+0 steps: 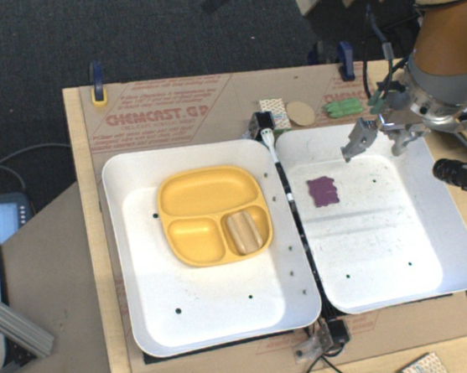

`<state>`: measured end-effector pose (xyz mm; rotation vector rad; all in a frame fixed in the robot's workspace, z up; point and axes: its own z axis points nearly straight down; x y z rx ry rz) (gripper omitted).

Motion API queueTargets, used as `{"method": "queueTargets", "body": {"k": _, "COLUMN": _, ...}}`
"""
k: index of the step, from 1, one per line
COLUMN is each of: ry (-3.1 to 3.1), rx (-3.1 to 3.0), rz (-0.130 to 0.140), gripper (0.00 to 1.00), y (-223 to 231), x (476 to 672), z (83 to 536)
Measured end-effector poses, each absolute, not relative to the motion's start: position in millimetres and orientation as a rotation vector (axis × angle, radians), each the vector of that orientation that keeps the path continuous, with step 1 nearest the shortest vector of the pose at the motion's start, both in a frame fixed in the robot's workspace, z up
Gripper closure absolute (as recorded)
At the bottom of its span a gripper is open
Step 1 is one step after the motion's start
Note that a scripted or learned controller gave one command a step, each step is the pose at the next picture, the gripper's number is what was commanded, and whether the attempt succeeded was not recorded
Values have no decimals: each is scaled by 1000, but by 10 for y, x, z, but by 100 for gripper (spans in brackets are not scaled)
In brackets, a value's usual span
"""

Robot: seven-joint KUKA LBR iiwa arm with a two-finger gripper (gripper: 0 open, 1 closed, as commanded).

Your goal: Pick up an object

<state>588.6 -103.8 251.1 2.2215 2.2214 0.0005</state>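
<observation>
A small flat purple object [323, 191] lies in the right bin [395, 263], near its back left. My gripper [378, 143] hangs over the back of that bin, above and to the right of the purple object, apart from it. Its two fingers [355, 148] stand open with nothing between them. In the left bin [215, 310] sits a yellow divided plate [209, 194]. A tan block [241, 231] rests in the plate's front right compartment.
Behind the bins, on the cardboard-covered board, lie a tan disc [300, 113] and a small green piece [343, 109]. A black part [464, 176] juts in at the right bin's right edge. Blue clamps [96, 74] hold the board's back edge.
</observation>
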Motion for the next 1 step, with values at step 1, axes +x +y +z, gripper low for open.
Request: {"method": "queueTargets", "body": {"k": 1, "ry": 2230, "rx": 2226, "rz": -9, "gripper": 0, "y": -964, "x": 6131, "z": 1474}}
